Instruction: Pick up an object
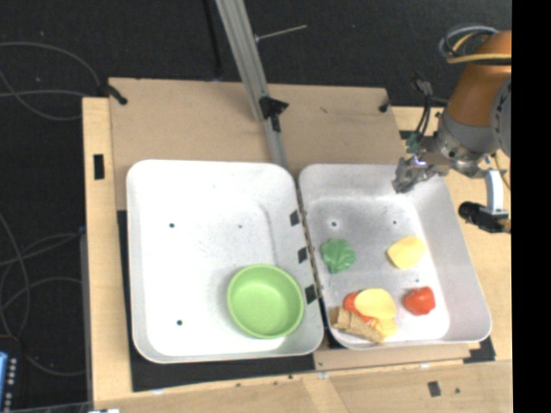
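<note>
Even overhead light, bright white bins [215, 213] slightly washed out, soft faint shadows, dark murky floor [52, 41] surround, mild overall blur, low resolution

The bench [189, 127] is a tan board, set against dark floor [52, 24] with loose cables around it. Two shallow white bins sit directly on it, side by side and touching along their inner edges, where small black clips join them. The left bin [172, 205] lies toward the bench's left and middle; the right bin [362, 196] reaches close to the bench's right edge. A dark mat [215, 368] shows beneath the bins along their near edge and the left bin's left side. A slanted metal post [245, 50] rises from the bench just behind the seam between the bins. Black corner brackets mark the board's far corners.
</note>
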Motion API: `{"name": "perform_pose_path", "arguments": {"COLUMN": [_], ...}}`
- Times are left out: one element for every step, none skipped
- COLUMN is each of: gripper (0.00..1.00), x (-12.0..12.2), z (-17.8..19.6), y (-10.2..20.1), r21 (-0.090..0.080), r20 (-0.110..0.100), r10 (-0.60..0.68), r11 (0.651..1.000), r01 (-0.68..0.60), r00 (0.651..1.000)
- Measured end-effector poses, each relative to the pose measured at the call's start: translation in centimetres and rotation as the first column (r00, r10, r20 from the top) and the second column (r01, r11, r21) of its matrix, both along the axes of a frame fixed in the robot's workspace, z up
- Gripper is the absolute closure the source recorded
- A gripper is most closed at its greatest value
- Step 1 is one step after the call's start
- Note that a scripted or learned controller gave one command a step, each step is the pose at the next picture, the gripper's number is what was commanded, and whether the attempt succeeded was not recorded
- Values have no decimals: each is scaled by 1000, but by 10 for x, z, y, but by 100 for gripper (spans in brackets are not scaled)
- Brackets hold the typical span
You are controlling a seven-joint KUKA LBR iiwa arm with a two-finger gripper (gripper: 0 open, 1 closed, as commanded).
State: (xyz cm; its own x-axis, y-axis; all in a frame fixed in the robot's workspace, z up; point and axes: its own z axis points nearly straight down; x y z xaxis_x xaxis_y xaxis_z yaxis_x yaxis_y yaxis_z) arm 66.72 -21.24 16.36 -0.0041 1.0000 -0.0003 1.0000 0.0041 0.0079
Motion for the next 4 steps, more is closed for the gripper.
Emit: {"name": "perform_pose_path", "arguments": {"gripper": [100,100,100,100], "x": [3,4,-9,-20], "z": [66,66,70,66], "y": [-5,-6,33,76], "r21": [-2,-2,-2,-1], "r20": [2,-5,-7,-8], "r10": [2,4,0,0], "r11": [1000,1000,1000,1000], "r01": [-2,-4,0,0], "r00": [1000,1000,1000,1000]}}
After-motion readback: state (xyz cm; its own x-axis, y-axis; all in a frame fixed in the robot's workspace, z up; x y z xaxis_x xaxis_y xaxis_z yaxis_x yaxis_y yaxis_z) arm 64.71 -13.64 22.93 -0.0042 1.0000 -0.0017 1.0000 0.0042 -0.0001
